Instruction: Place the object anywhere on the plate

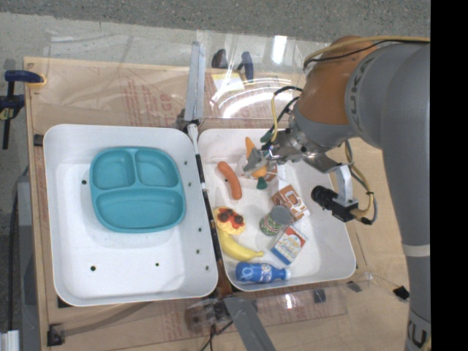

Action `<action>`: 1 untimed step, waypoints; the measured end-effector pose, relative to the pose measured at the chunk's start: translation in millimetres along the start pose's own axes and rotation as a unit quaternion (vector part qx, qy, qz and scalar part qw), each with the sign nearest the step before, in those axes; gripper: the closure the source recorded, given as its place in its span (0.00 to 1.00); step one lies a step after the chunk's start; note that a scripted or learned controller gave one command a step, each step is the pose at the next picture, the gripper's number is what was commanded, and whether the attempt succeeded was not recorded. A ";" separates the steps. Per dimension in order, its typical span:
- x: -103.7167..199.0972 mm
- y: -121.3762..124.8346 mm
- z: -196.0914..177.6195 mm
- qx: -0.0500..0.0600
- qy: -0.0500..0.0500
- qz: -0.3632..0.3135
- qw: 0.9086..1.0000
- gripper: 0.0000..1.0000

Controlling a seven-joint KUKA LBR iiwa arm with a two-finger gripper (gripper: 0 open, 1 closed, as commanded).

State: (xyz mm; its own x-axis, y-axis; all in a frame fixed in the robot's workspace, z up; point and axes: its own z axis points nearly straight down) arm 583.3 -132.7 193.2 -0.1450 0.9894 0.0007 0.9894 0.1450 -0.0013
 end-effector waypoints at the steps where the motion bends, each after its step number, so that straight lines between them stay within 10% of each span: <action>1: 94.9 12.0 6.4 0.002 0.000 0.006 1.000 1.00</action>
State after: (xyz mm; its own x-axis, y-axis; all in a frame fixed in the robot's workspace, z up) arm 581.5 -37.1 186.8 -0.1331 0.9911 0.0007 0.9911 0.1331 -0.0046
